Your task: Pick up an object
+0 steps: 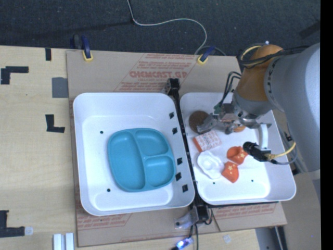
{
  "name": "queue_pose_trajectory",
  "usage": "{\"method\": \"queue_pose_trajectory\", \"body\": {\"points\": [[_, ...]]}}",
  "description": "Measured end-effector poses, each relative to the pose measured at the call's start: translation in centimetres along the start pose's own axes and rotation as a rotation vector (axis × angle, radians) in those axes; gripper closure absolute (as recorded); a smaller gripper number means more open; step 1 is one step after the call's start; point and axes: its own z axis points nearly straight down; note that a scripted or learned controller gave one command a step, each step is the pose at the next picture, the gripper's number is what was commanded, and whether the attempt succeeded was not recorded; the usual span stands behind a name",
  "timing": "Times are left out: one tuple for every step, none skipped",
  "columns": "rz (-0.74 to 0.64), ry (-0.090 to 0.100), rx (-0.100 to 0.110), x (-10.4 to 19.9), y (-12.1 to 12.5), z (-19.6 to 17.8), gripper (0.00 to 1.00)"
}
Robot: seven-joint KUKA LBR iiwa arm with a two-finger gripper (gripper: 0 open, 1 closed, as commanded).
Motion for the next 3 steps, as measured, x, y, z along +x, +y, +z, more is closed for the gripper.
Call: {"method": "queue_pose_trajectory", "body": {"points": [[-0.002,0.003,-0.007,0.2,0.2,-1.3,1.0],[-0.001,0.001,-0.004,0.7,1.3,-6.6,1.0],[-0.001,0.001,-0.004,0.8,0.6,-11.2,1.0]]}}
